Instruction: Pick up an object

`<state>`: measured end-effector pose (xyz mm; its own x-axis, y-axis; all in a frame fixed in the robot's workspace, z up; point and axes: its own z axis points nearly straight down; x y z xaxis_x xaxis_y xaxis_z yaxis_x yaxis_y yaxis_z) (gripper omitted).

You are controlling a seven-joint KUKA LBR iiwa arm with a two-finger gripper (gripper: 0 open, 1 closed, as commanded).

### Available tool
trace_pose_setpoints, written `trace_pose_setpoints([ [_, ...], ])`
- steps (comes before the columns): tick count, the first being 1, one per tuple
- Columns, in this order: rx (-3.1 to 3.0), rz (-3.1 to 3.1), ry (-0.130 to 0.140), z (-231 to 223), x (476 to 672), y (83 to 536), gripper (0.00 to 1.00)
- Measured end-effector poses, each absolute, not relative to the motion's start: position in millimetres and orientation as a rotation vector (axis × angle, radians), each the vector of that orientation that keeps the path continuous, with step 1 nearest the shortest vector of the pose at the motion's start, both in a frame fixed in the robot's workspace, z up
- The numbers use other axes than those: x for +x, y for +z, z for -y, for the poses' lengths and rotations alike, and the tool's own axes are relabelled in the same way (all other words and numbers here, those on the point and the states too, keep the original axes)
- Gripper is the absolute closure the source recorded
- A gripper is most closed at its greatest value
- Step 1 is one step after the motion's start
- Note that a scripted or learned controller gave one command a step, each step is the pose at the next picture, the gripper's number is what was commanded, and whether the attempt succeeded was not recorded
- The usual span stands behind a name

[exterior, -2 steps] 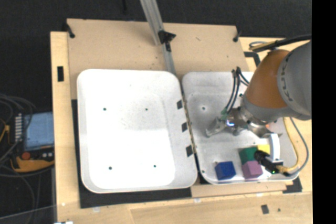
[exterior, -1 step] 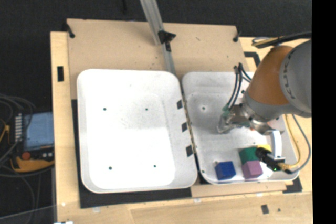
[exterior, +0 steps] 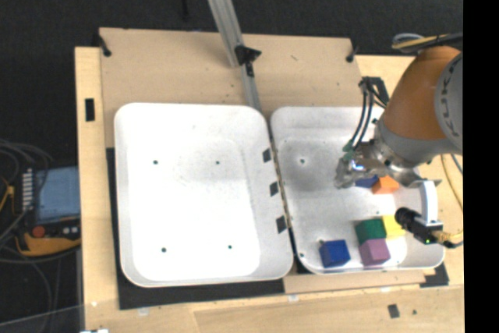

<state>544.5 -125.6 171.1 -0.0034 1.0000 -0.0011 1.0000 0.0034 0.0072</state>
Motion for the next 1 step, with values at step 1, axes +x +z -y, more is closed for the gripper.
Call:
trace_pose_setpoints([
  [1,2.213,-2.221,0.006,123.5,547.3,215.2,1.0],
])
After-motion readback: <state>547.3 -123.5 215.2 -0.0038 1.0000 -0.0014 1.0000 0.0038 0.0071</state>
